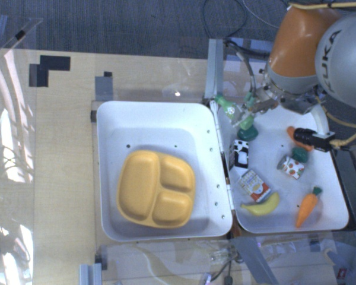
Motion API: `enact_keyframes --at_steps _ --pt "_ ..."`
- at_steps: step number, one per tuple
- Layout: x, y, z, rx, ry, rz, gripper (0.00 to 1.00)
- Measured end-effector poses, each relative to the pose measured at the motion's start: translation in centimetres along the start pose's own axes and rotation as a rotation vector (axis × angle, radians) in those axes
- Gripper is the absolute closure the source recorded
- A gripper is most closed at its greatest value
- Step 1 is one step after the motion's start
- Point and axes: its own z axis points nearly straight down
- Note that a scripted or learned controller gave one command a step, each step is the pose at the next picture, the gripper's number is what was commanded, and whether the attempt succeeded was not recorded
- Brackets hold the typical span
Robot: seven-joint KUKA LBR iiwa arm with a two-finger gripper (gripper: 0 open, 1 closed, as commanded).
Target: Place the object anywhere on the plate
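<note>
Pincer (249, 113): over right bin's far-left corner, grip state unclear.
Green object (247, 127): just beneath pincer.
Plate (156, 187): left of pincer, in the neighbouring bin.

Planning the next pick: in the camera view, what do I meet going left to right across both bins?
Yellow plate → black-and-white cow toy → banana → small patterned box → carrot.
</note>
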Motion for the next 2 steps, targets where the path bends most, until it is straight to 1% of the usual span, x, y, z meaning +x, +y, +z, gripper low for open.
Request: enact_keyframes --at_steps 1,2 --pt "3.9 -3.6 2.8 0.0 0.0 -0.007 1.0" --pt "13.3 -6.9 3.4 0.001 0.001 0.01 1.0"
